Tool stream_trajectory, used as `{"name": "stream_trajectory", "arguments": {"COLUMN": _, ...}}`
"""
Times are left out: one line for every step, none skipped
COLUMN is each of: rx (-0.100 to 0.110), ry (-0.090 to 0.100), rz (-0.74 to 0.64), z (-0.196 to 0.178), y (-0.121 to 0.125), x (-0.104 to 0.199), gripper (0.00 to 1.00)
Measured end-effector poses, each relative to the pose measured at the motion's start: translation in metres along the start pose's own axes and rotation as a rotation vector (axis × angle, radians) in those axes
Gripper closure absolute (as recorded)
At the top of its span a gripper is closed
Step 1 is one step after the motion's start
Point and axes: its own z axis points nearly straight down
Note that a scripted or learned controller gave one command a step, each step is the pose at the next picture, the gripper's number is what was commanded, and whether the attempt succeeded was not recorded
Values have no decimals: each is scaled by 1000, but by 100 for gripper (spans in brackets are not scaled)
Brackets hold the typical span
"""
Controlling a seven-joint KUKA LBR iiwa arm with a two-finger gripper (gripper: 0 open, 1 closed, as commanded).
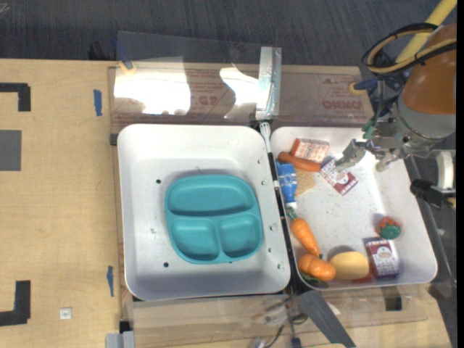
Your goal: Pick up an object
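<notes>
- The gripper (350, 159) hangs over the far part of the right bin (424, 227), reaching in from the right; its fingers look parted, with the small white-and-red packet (338, 175) at or just under their tips.
- Whether the packet is pinched or merely touched cannot be told, so this reads as the grasp step, not a lift.
- Other candidates lie in the same bin: a sausage (300, 162) and a blue tube (287, 182) to the left, a carrot (304, 235) nearer, a yellow potato-like piece (349, 264) and a small red box (382, 257) along the near wall.
- The left bin (138, 194) carries a teal divided tray (213, 218).
- The next move probably calls for closing squarely on the packet, then rising straight up.
</notes>
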Motion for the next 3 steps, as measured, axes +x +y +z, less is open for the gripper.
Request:
{"name": "stream_trajectory", "arguments": {"rx": -8, "ry": -2, "rz": 69, "z": 104, "y": 4, "x": 1, "gripper": 0}}
{"name": "stream_trajectory", "arguments": {"rx": -7, "ry": -2, "rz": 71, "z": 94, "y": 4, "x": -1, "gripper": 100}}
{"name": "stream_trajectory", "arguments": {"rx": -6, "ry": -1, "rz": 58, "z": 34, "y": -5, "x": 27, "gripper": 100}}
